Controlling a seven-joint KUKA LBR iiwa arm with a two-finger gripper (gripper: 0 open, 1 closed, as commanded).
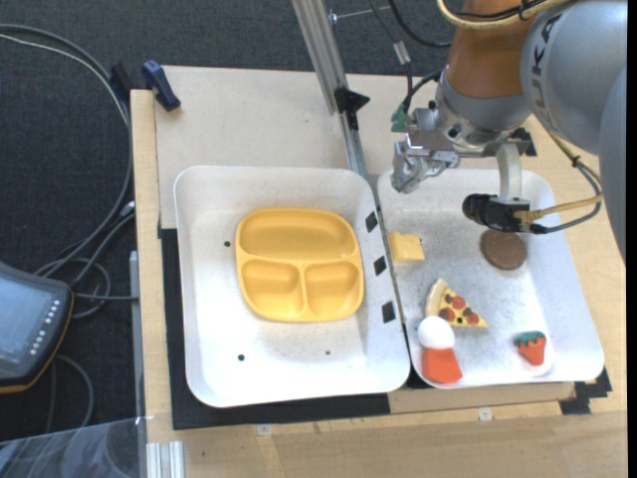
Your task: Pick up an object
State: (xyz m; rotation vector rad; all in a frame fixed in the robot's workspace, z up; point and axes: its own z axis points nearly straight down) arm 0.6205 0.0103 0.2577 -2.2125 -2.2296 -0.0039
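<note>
My gripper [408,175] hangs over the far left corner of the right bin [567,297], with nothing visible between its fingers. Below it, near the divider, lies a pale yellow cheese block [406,247]. A brown round cookie [505,250] rests toward the bin's middle right. A pizza slice [455,307] lies nearer the front. A white and orange egg-like piece [437,349] sits at the front left corner, and a small strawberry [532,348] at the front right.
A yellow divided plate [299,264] lies in the left bin [199,366]. A metal pole [323,48] rises at a slant from behind the bins. A black camera mount [495,212] hangs from the wrist above the cookie. Cables trail on the floor at left.
</note>
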